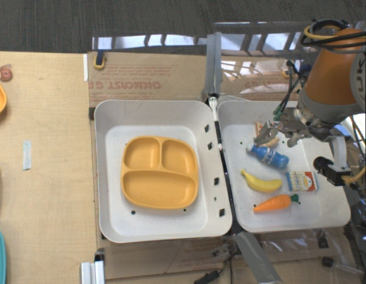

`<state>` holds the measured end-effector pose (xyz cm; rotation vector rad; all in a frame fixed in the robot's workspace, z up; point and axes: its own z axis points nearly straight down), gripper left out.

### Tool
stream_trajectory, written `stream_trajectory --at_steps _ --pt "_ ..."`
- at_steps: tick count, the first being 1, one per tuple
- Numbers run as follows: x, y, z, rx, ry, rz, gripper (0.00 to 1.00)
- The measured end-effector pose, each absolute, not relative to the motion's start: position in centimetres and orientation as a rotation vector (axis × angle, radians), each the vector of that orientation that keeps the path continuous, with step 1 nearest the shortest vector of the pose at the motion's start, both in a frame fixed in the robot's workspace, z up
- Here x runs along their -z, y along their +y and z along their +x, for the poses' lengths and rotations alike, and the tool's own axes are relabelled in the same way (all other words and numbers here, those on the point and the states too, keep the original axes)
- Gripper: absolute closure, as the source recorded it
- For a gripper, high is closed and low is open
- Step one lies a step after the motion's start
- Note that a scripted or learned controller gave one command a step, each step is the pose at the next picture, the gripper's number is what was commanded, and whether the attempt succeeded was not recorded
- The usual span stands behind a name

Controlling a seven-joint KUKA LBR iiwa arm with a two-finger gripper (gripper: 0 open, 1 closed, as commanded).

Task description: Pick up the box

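Camera view: small flat rectangular box (302, 181), printed faces.

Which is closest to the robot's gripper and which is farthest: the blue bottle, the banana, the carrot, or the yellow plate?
From the gripper, in the camera view:
1. Blue bottle, just below it in the right bin.
2. Banana, lower, mid right bin.
3. Carrot, near that bin's front edge.
4. Yellow divided plate, away in the left bin.
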<state>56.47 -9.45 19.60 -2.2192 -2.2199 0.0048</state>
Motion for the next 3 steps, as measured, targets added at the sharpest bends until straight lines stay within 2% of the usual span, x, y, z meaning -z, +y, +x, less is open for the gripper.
stream_trajectory --at_steps 1,2,3 --pt "-16.5 -16.9 52.1 -0.004 -2.117 -2.318 0.00" --pt "-9.9 -20.0 51.9 0.014 -1.978 -2.451 0.00" --pt "-10.0 -19.9 50.4 0.017 -2.016 -2.433 0.00"
